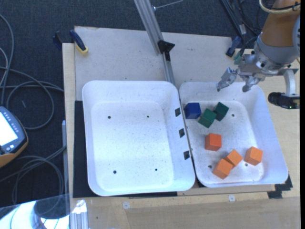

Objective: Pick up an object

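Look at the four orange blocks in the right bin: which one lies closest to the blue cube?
The lone orange block in the bin's middle, just below the blue cube. The other three cluster farther away along the bin's near edge.

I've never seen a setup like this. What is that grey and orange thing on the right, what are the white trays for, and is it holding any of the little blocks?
This is a single photo from a camera fixed above a workbench, looking down at a slant. The grey and orange thing is a robot arm reaching in from the right. At its end is a gripper with two fingers, spread apart, hovering over the far edge of the right bin. Nothing is between its fingers.

The two shallow white trays are bins. The right one holds small cubes: a blue cube, two green cubes touching each other, and four orange cubes. The left bin sits beside it. The arm's job is to pick up one of them.
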Motion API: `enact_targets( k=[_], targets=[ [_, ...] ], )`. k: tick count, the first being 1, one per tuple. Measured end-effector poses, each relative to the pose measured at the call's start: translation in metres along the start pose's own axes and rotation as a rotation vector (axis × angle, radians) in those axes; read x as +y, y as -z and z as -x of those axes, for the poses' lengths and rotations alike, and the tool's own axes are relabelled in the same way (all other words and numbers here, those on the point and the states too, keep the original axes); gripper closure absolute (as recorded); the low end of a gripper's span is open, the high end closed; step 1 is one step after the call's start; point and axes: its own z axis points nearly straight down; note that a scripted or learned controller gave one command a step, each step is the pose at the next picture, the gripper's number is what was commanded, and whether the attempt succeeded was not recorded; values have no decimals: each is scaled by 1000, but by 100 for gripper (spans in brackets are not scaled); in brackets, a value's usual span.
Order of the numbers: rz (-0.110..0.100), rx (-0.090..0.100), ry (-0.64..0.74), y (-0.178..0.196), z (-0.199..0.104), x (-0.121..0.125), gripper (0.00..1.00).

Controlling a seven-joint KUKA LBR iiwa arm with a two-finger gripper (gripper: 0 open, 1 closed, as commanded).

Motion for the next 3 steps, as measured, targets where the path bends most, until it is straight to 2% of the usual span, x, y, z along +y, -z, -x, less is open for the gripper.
enact_targets(
  k=[1,2,3],
  targets=[
    [21,-3,-1,-109,-31,-17,0],
    [41,-14,-4,-118,-39,-26,0],
    [46,-14,-5,-106,-39,-25,100]
  ],
)
